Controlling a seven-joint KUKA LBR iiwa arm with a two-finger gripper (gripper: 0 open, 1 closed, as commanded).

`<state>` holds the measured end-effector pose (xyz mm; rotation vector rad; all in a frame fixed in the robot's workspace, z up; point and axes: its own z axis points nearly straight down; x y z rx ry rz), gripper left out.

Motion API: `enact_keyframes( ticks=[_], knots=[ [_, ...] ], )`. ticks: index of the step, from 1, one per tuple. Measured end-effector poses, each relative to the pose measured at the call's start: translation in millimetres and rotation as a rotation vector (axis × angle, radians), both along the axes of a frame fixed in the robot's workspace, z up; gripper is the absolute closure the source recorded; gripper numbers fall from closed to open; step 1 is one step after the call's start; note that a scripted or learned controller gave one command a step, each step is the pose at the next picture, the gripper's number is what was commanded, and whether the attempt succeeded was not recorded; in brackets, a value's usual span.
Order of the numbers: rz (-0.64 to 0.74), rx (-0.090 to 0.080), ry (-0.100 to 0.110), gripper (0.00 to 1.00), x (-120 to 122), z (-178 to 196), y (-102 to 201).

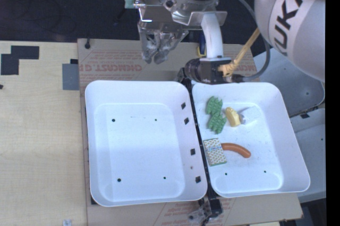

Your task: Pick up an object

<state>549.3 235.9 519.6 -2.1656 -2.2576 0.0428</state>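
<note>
My gripper (157, 56) hangs high over the back edge of the left bin (101, 113), its fingers drawn together with nothing between them. All the objects lie in the right bin (276, 166). A green knobbly piece (215, 113) sits near that bin's left wall. Beside it is a small yellow object (232, 116) with a pale bit (245, 113) next to it. Lower down lie an orange sausage-shaped item (236, 150) and a green-and-white patterned block (214, 152). The gripper is well to the upper left of all of them.
The two bins meet at a divider with black clips (192, 134). The arm's grey body (292, 12) and a yellow cable (244, 52) overhang the back of the right bin. A cardboard sheet (111, 63) lies under the bins.
</note>
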Motion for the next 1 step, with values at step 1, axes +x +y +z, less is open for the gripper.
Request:
enact_keyframes(
  ticks=[1],
  knots=[
    [0.006,-0.001,0.005,1.00,-0.3,9.0,1.2]
  ],
)
